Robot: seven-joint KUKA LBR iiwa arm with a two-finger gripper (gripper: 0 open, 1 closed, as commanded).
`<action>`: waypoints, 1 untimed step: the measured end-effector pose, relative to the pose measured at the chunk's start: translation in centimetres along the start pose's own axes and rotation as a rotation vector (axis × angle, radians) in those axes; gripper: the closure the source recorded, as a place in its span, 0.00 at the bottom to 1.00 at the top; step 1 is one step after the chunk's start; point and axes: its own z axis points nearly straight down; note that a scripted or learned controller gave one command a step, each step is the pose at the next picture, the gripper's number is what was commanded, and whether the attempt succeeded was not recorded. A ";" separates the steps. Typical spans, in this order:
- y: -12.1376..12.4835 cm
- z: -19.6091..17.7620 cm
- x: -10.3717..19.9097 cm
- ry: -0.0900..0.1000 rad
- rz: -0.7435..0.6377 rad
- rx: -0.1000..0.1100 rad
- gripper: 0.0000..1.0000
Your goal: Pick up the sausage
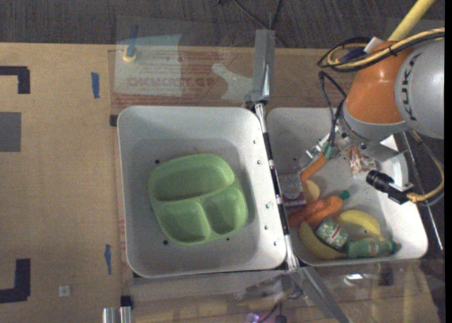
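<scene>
Where the 2 white bins meet, you will find the sausage (317, 210) in the right bin (413, 240), close to the divider. It is a smooth, orange-red, rounded cylinder, glossy like moulded plastic. Its long axis runs at a slant: the lower end points toward the divider at the left, the upper end rises toward the right, where a small green tip (344, 194) sits beside it.

Around it you have a crowded pile. A yellow banana (314, 242) curves under it, touching or nearly touching its lower side. A second yellow banana (361, 220) lies to its right. A small green packet with a printed label (331, 232) sits between the 2 bananas, and a green bottle-shaped item (371, 247) lies along the bin's front wall. A pale yellow rounded piece (311, 189) rests just above the sausage, and a thin orange carrot-like piece (315, 166) slants above that.

The arm's grey and orange body (388, 95) hangs over the right bin's far corner. Your hand (337, 150) sits below it, above the pile and apart from the sausage. You cannot tell from this view whether it is released or clenched, and nothing is visibly in it.

The left bin (134, 138) holds a matte light-green tray with 3 compartments (198, 198). Both bins rest on a brown cardboard-coloured tabletop (56, 194).
</scene>
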 end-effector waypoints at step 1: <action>-6.3 -0.1 3.4 0.005 -0.123 -0.005 0.00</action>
